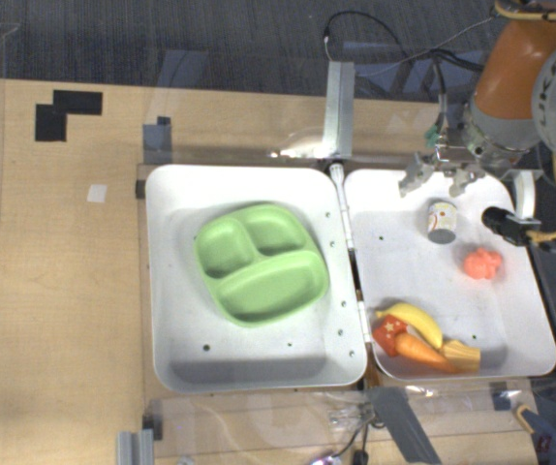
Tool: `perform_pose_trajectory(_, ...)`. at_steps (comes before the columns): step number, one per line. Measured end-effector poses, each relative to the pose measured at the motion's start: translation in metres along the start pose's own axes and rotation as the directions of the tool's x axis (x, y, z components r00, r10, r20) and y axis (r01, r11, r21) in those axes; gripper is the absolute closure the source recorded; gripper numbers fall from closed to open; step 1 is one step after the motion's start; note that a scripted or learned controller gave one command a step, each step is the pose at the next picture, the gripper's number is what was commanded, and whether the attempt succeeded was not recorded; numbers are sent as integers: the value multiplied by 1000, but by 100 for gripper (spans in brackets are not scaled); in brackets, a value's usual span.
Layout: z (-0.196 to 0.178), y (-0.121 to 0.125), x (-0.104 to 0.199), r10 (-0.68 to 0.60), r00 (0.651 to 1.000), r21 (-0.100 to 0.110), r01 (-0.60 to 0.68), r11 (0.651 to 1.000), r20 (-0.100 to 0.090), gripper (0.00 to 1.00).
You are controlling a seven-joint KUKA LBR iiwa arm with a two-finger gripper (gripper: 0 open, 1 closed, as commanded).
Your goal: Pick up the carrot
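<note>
Grey and orange, the arm [530, 66] comes in over the counter's [65, 289] far right corner, its wrist tipped down toward the far edge of the right bin [510, 327]. The gripper [440, 180] hangs just above that bin's far edge, with its two fingers [415, 179] splayed apart and nothing between them. Just on the near side of the gripper, a small can [441, 222] lies on the bin floor, apart from the fingers.

There are two white bins side by side on the counter. The left bin [171, 337] holds one green plate [261, 263], divided into three compartments and set a little askew in the middle of the bin.

The right bin holds six things. One carrot [419, 351] lies at the near edge, toward the near left corner, well apart from the gripper. It lies in a tight cluster: one banana [417, 322] lies just on its far side, touching it, one red piece [386, 334] sits against its left end, and one small yellow piece [462, 354] rests by its right end. One pink lump [483, 263] sits alone near the right edge, between the cluster and the can. A black part [506, 224] juts in at the right edge, near the can.
</note>
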State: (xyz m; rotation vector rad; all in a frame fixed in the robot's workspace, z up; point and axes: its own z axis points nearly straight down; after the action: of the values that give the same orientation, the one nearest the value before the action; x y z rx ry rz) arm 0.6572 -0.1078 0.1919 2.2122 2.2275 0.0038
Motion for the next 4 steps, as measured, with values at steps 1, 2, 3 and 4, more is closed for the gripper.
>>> perform_pose_trajectory(1,29,12,-60,366,931,-1,-366,931,1,0)
perform_pose_trajectory(2,38,-46,-37,660,751,3,-660,751,1,0)
perform_pose_trajectory(3,103,-104,-31,950,313,-1,-950,313,-7,0)
perform_pose_trajectory(4,22,-142,-49,747,664,0,-747,664,0,0)
